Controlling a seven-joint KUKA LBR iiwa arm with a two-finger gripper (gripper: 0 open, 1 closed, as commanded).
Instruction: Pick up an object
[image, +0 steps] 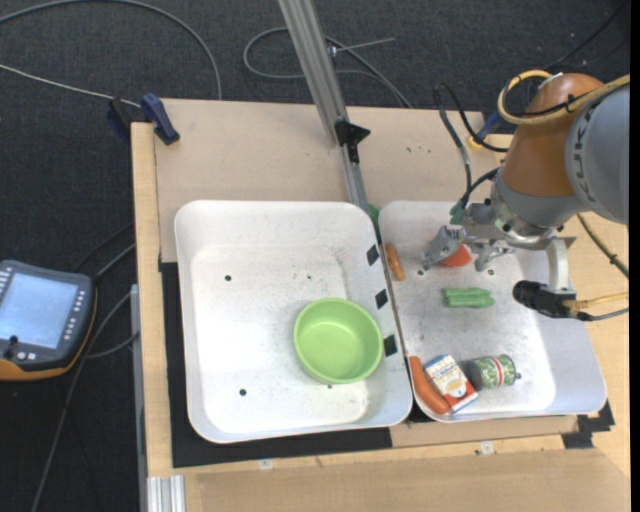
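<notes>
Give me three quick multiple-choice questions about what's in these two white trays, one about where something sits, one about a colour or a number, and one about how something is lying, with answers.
1. Where is the green bowl?
A. in the left tray
B. in the right tray
C. on the bare bench

2. What colour is the thing under the end effector?
A. blue
B. orange-red
C. white

3. How is the can lying?
A. upright
B. on its side
C. inside the bowl

Answers:
1 A, the bowl sits near the left tray's front right corner.
2 B, an orange-red object shows just below the end effector in the right tray.
3 B, its round side faces up, next to the small carton.
</notes>
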